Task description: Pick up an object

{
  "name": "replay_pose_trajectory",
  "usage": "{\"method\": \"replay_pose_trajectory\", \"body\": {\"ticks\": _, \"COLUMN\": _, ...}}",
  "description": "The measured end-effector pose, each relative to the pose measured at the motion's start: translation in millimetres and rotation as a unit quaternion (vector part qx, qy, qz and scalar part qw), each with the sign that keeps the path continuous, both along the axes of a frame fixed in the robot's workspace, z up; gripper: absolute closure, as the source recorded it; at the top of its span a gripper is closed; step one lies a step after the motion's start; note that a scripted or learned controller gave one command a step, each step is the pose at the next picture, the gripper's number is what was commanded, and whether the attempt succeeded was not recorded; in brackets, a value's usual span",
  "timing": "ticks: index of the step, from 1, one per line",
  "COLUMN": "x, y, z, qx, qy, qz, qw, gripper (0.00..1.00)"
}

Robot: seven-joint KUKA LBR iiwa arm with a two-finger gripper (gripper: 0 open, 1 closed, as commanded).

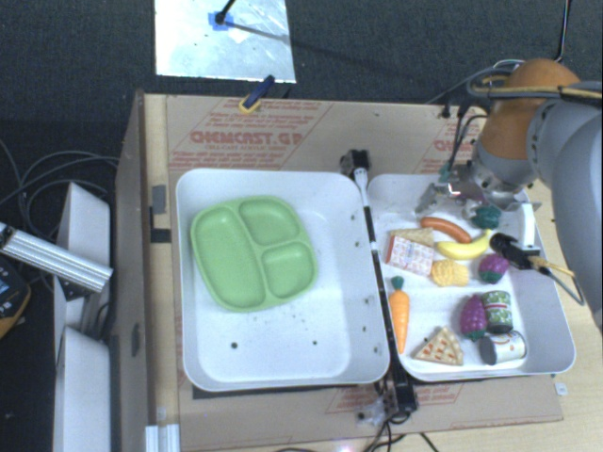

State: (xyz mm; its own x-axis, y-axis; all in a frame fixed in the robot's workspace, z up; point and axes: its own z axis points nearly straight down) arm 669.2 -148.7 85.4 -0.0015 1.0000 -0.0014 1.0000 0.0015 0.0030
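The right bin [556,332] holds several toy foods. A red sausage [445,226] lies beside a yellow banana [464,247] and a checked cracker [411,250], with a teal piece [487,217] at the back. Nearer the front are a yellow biscuit [449,272], a purple grape bunch [492,267], a carrot [399,316], an eggplant [473,314], a can [498,306], a pizza slice [439,347] and a white cup [506,347]. My gripper [441,196] hangs low over the bin's back left corner, just above the sausage. Nothing shows between its fingers.
The left bin [217,356] carries a green divided plate [252,250]. A dark divider [375,262] runs between the two bins. The grey arm with its orange band [513,121] fills the space over the back right. A silver sheet [224,26] lies beyond the bench.
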Motion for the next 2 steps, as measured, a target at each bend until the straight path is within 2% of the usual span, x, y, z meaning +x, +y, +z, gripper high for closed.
{"method": "replay_pose_trajectory", "body": {"ticks": 1, "x": -29.9, "y": 16.3, "z": -0.6, "qx": 0.0004, "qy": 0.001, "qz": 0.000, "qw": 1.0000, "gripper": 0.00}}
{"method": "replay_pose_trajectory", "body": {"ticks": 2, "x": -29.1, "y": 16.1, "z": 10.3, "qx": 0.0003, "qy": 0.000, "qz": 0.001, "qw": 1.0000, "gripper": 1.00}}
